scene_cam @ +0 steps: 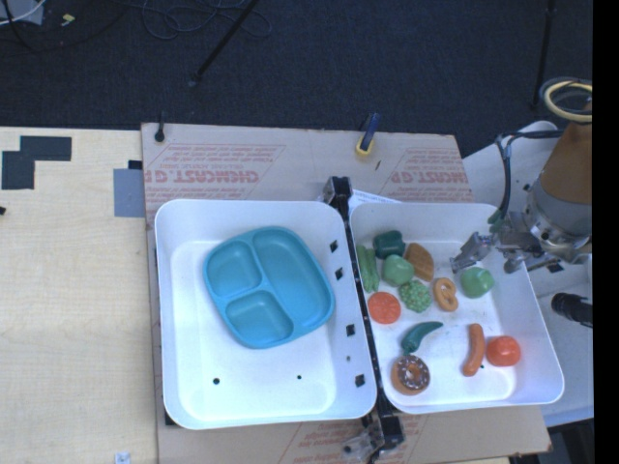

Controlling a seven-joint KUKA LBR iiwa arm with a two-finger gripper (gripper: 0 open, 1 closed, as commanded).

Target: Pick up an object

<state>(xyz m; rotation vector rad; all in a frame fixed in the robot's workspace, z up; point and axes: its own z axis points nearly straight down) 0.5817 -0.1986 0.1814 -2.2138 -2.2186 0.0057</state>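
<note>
Pick-up task at its early stage, nothing lifted yet. The pincer [476,251] hangs low over the right bin [542,351] near its 2 o'clock corner, just beside a round green toy fruit [476,281] at its 6 o'clock; whether its fingers are spread or pressed together cannot be told, and nothing is seen between them. The other toy foods lie on the bin floor, among them an orange sausage [473,348] and a chocolate doughnut [410,374]. Left bin [193,394] bears a blue divided plate [266,285]. Remaining, by judgement: grasp and lift
</note>
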